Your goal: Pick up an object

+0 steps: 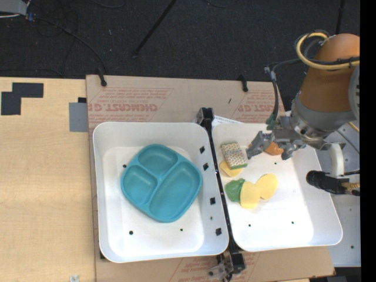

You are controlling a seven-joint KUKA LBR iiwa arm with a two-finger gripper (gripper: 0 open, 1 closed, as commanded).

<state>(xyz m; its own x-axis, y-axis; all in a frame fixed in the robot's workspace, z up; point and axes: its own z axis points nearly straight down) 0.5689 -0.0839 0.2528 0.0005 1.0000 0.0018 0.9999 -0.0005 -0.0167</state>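
Observation:
My gripper (274, 145) hangs over the upper part of the right bin (294, 231) with its fingers spread open. A small orange object (273, 148) shows in the gap between the fingers, and whether they touch it I cannot tell. Just left of the gripper lies a yellow sponge with a grey speckled top (233, 157). Below it sit a green piece (234, 189) and two pale yellow pieces (259, 191), close together near the bin's middle.
The left bin (114, 234) holds a teal divided plate (161, 181). A black divider rail (215, 181) runs between the bins. Bare white floor lies in the right bin's lower half. Cardboard lies under both bins, with the wooden bench to the left.

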